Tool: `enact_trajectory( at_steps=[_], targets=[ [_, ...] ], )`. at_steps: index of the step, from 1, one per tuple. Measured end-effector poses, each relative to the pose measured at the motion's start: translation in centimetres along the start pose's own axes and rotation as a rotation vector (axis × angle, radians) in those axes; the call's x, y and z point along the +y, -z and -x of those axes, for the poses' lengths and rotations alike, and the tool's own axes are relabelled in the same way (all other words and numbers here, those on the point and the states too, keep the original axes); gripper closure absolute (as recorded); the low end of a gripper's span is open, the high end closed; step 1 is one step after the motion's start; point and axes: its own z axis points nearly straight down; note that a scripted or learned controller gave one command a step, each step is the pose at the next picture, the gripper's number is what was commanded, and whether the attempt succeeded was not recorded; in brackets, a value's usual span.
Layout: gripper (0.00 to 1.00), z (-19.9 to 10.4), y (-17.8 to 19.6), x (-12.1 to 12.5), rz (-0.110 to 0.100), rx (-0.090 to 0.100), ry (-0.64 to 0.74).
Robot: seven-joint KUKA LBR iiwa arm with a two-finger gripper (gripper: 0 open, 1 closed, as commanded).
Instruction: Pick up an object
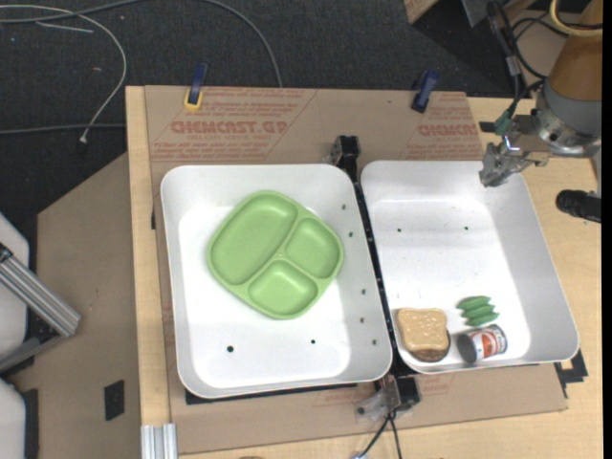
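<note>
Gripper [499,165] hangs over the right bin's [435,204] far corner — its spread can't be told — touching nothing.

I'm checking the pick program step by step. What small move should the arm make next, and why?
Probably swing the gripper toward the near corner of the right bin. It sits at that bin's far rim, while the bread slice, green pea pod and small can lie clustered along the near edge.
</note>
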Motion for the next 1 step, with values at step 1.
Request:
enact_trajectory(
  at_steps=[1],
  targets=[
    [1.00, 0.01, 1.65, 0.11, -0.004, 0.001, 0.000]
  ],
)
